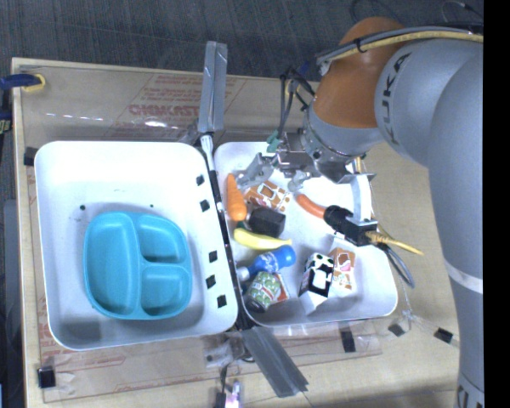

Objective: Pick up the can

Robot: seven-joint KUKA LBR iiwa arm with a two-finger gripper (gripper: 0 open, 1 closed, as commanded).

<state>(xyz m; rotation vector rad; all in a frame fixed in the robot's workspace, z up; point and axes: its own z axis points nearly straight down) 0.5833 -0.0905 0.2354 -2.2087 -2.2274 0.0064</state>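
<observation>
Aiming for the can (266,289), seen just on the near side of the banana (257,239), apparently tipped on its side, touching a blue bottle (273,259) between it and the banana, and close to the bin wall (240,309). Cannot tell how far open the gripper (272,167) is, nor make out anything held in it; placed well to the far side of the banana, above a carrot (235,199). Best to travel high across the banana and a black block (266,221) touching its far side, then descend straight down. Better to close across the can's round body than along it. Worth keeping clear of the wall and the bottle to avoid a nudge and a miss.
</observation>
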